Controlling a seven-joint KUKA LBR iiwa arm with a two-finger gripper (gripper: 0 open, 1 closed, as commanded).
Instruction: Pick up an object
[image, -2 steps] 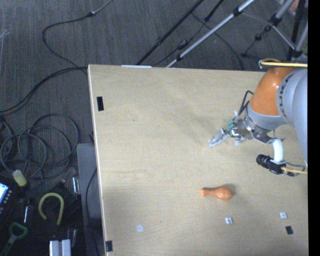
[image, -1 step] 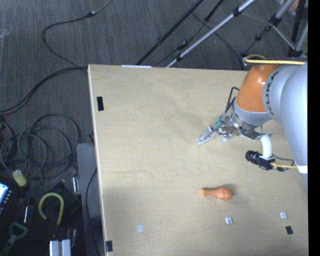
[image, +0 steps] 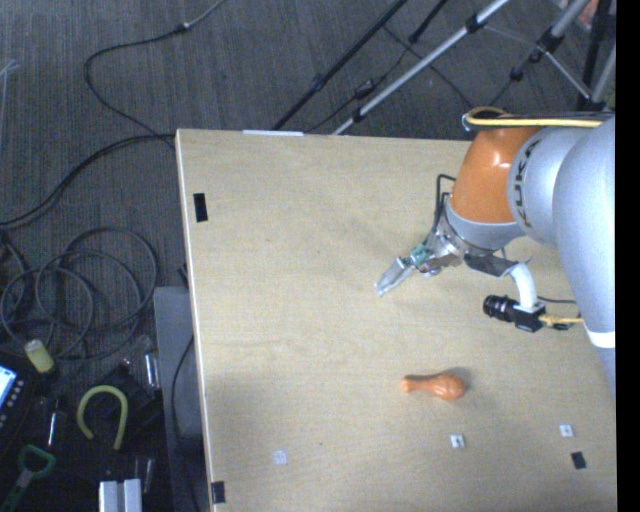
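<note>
Orange and pear-shaped, the object (image: 434, 385) is seen lying on the tan board (image: 300, 300), well apart from the gripper (image: 392, 280) poised above-left of it, nothing held, so the approach is judged unfinished and a reach toward the object is called for.

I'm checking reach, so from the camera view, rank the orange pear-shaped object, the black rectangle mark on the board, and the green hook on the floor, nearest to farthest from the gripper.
From the gripper:
1. Orange pear-shaped object, just below it.
2. Black rectangle mark, board's upper left.
3. Green hook, on the floor, far left.
</note>
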